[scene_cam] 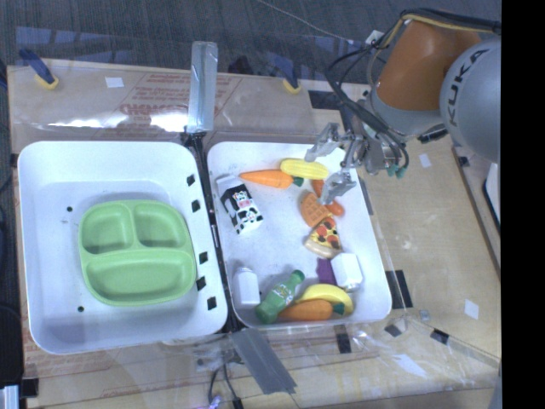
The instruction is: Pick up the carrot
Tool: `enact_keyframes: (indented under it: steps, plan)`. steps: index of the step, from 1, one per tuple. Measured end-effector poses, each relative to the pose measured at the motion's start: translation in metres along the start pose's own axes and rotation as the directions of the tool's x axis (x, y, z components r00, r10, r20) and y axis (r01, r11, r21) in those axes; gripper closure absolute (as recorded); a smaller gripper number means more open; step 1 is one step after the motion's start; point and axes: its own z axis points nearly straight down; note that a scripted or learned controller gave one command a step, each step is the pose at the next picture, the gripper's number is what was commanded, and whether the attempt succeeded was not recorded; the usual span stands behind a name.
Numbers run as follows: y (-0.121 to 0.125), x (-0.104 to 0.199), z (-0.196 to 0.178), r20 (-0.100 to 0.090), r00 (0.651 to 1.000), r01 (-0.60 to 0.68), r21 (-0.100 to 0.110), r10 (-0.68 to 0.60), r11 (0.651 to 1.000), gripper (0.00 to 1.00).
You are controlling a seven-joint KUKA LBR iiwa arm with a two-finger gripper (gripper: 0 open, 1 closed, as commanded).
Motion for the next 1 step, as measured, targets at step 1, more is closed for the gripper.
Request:
enact_keyframes:
  steps: [1]
  plan:
    - [0.0258, 0.0025, 0.0935, -0.008, 0.998, 0.057, -0.005, -0.057, 0.998, 0.0]
